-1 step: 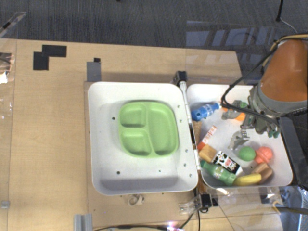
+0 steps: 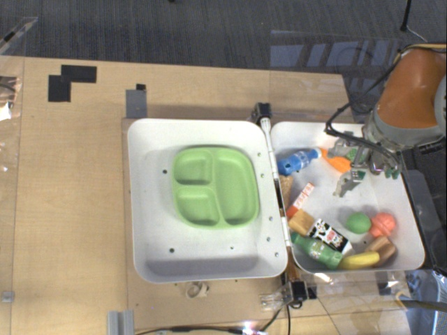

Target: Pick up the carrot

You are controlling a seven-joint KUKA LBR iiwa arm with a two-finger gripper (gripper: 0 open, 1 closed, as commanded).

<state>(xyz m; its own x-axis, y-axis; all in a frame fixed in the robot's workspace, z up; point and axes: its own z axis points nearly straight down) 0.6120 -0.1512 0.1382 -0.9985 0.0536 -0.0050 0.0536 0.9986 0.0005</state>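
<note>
Starting at the near end of the right bin (image 2: 412, 218), you've got a banana (image 2: 360, 259), a green bottle (image 2: 318, 251), a lime (image 2: 358, 222) and a peach-coloured ball (image 2: 383, 222) all bunched up, so nothing there gets in your way. Further back, the carrot (image 2: 339, 164) lies by the far wall, just right of a blue bottle (image 2: 293, 162). Risk as I see it: it's tucked against that wall and partly under the wrist, so a descent could glance off or nudge the bottle instead. The gripper (image 2: 349, 182) hangs just near of the carrot, fingers slightly parted, holding nothing.
</note>
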